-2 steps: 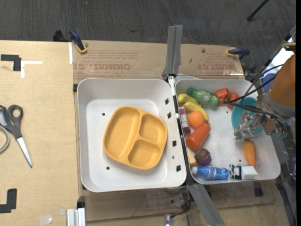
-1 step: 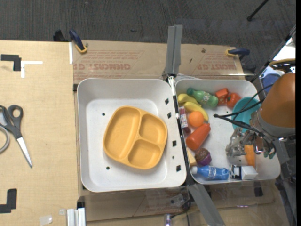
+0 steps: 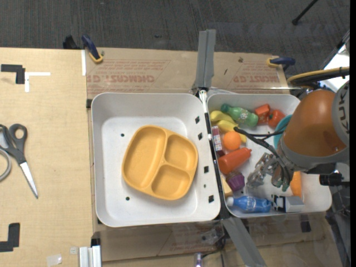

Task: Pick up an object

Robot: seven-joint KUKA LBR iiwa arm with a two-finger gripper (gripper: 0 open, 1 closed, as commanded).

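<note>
On your far left, one pair of scissors [image 3: 19, 152] lies on the bare wooden table [image 3: 50, 204]. Next come two white bins: the left bin [image 3: 105, 166] holds one yellow divided plate [image 3: 160, 162]. The right bin [image 3: 320, 199] is crowded with toys: one orange ball [image 3: 232, 141], one carrot [image 3: 235, 159], a green vegetable [image 3: 241, 114], a purple cup [image 3: 236, 181] and one blue bottle [image 3: 250, 204]. The tool [image 3: 266, 171] hangs low over this pile beside the carrot; you cannot tell its grip. Dark carpet [image 3: 139, 10] lies beyond the table.
</note>
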